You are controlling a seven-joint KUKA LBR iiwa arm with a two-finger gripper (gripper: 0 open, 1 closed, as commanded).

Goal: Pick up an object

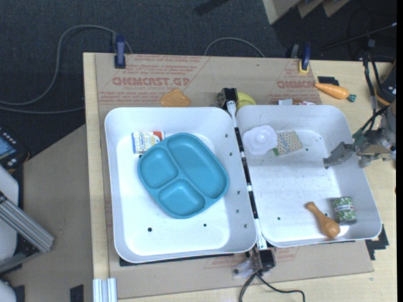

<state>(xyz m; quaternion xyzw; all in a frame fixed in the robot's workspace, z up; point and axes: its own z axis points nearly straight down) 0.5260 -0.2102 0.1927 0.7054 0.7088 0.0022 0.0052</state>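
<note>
The right bin (pixel 296 234) holds a white round lid (pixel 259 139), a speckled green packet (pixel 288 142), an orange-brown wooden pin (pixel 323 219) and a small green can (pixel 344 209). In the left bin (pixel 126 231) lies a blue divided plate (pixel 181 175), with a small white carton (pixel 147 140) at its upper left. My gripper (pixel 341 153) reaches in over the right bin's right side. It hangs to the right of the packet and above the green can, with nothing seen in it.
On the bench behind the bins lie an orange piece (pixel 175 97), a yellow object (pixel 244 99) and an orange carrot-like toy (pixel 332 91). Blue clamps (pixel 119 50) hold the board's far edge. Cables run along the right side.
</note>
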